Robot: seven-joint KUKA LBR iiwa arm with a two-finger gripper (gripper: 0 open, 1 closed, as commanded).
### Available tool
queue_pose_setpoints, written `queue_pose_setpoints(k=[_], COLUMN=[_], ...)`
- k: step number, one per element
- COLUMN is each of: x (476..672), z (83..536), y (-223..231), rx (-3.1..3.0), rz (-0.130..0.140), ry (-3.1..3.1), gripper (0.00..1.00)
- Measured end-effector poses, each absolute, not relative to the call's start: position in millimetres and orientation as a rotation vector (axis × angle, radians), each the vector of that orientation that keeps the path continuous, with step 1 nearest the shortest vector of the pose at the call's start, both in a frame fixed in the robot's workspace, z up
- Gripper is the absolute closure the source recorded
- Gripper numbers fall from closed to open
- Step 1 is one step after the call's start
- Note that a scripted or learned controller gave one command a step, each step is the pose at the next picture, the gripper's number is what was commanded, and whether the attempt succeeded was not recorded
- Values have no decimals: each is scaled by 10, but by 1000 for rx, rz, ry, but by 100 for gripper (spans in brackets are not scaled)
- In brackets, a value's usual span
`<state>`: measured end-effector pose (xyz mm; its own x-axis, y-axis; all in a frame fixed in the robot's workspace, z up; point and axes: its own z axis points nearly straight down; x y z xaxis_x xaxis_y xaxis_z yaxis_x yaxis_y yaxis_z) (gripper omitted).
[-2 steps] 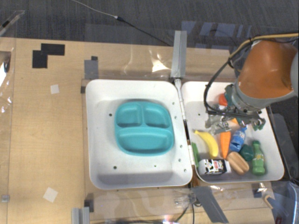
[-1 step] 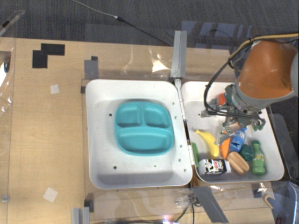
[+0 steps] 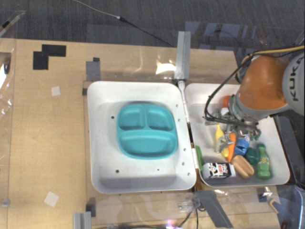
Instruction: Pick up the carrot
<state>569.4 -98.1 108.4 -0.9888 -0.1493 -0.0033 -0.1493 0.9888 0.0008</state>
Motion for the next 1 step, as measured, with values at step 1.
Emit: queue_pose_setpoints(k=[1], x=[5364], z=[904], y=[-984], rx=[-273], rz=[-4], ry=[3110], gripper=[0])
